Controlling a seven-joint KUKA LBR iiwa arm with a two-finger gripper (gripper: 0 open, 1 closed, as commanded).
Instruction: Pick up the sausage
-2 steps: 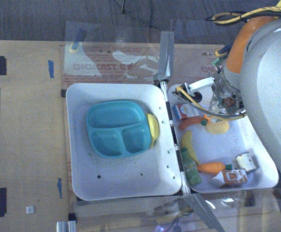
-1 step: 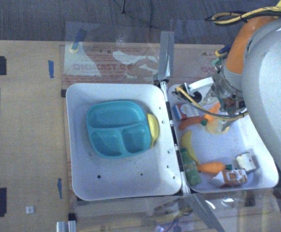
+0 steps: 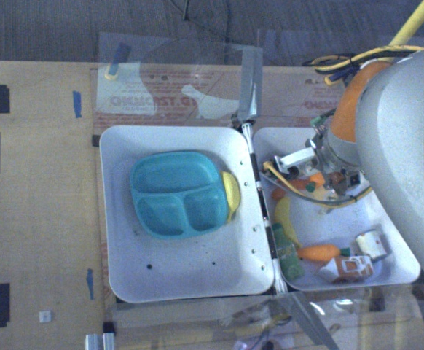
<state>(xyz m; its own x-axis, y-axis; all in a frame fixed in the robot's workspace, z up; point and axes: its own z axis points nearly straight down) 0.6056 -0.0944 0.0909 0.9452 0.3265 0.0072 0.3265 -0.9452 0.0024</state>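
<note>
Whether the jaws are open or closed cannot be told, since they hang low in the upper part of the right bin amid cables and the wrist's own bulk, and nothing is seen held in them. The sausage is probably the orange-brown piece partly hidden just beneath them, though that is uncertain. To grasp well, I would centre squarely over it, straddling its narrow width, clear of the banana lying just below.
</note>
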